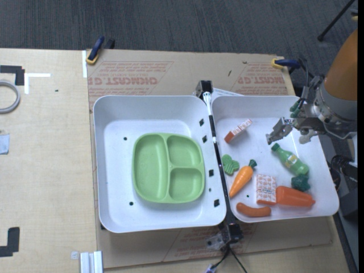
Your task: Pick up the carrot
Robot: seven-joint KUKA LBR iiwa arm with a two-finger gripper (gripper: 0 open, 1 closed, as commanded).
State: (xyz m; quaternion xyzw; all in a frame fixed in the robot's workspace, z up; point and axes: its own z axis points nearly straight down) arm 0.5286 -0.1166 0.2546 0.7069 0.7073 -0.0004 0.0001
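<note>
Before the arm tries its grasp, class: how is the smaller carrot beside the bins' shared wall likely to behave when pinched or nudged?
The carrot looks like moulded plastic, so probably stiff and light. Its tapered, rounded body may slip from a pinch near the tip. Lying flat on the bin floor, it could roll sideways if nudged.

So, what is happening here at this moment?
A robot arm reaches in from the right, and its gripper hovers over the upper part of the right bin, with nothing between its fingers. The carrot lies untouched lower in that bin, beside a green bottle, a sausage and other toy food. The left bin holds a green divided plate.
</note>
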